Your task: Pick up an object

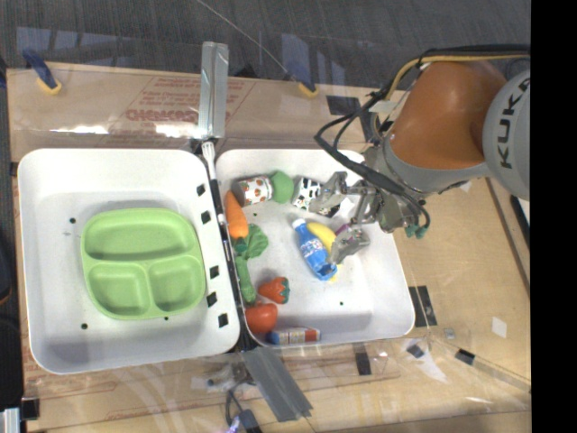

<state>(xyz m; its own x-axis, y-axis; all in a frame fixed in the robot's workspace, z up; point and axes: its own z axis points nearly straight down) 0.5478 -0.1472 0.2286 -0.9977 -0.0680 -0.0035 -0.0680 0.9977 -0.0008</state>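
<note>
Likely target, camera view: blue bottle [311, 250] lying on its side mid-right bin [383, 309], a yellow banana [322, 233] touching its upper side. Judged light, rigid plastic, smooth and prone to roll; best taken across the body. Gripper [347, 242] sits just beside its right end, touching or nearly. Whether the gripper is spread or closed, cannot tell; nothing seen held.

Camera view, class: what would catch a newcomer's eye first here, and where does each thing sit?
The bright green divided tray lies alone in the left bin. The right bin holds a jumble of toy food, with a carrot by its left wall and a blue bottle mid-bin. The gripper hangs just right of that bottle.
</note>
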